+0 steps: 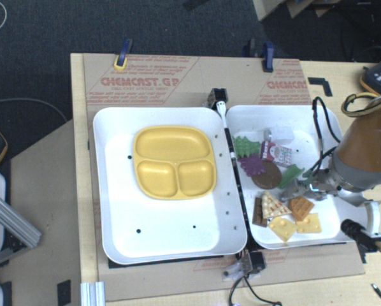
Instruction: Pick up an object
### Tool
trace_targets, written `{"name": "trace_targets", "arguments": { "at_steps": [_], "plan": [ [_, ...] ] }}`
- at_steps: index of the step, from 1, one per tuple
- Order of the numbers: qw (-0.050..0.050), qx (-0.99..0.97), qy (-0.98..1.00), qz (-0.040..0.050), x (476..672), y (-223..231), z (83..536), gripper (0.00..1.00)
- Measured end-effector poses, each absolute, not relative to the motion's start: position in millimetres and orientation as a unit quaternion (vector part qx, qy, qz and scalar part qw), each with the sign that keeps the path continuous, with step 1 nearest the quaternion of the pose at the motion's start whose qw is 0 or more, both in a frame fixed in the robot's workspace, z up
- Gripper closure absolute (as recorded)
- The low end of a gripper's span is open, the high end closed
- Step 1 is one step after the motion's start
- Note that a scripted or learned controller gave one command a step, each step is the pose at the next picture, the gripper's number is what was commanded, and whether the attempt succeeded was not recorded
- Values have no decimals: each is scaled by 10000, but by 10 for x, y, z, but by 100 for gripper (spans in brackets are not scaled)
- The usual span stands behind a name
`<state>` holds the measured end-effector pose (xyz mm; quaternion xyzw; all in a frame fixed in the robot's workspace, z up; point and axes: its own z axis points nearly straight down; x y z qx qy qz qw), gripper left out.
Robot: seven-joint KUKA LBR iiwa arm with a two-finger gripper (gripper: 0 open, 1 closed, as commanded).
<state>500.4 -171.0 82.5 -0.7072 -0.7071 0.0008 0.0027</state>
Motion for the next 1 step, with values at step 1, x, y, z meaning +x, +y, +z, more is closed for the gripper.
{"name": "trace_targets", "arguments": {
  "at_steps": [1],
  "plan": [
    [-2,-7077,-7065,-3,5014,-1718,950,100]
  ]
}}
